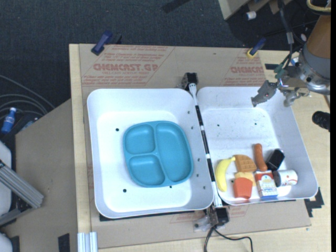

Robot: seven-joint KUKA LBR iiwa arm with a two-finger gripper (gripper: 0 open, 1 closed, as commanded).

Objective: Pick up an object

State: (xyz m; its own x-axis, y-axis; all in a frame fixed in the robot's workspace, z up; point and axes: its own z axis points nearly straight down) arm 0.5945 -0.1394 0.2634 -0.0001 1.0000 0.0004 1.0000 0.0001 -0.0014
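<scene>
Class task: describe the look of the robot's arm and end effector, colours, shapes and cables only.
The arm is a thick, rounded grey body with an orange band above the wrist. Thin dark cables run along it. The end effector is small, grey metal, with slim fingers.

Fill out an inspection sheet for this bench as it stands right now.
Surface: brown board printed CHEMCAST, bearing the left bin and the right bin, side by side.
Job's things: banana, waffle, sausage, orange block, carton, black item and white tube, crowded at the right bin's near end.
Clutter: blue divided plate in the left bin.
Grippers: gripper above the right bin's far right corner, holding nothing that I can see.
Cables: dark cables on the floor at left; one cable at the near edge.
Surroundings: dark carpet; blue clamps at the board's far edge.
</scene>
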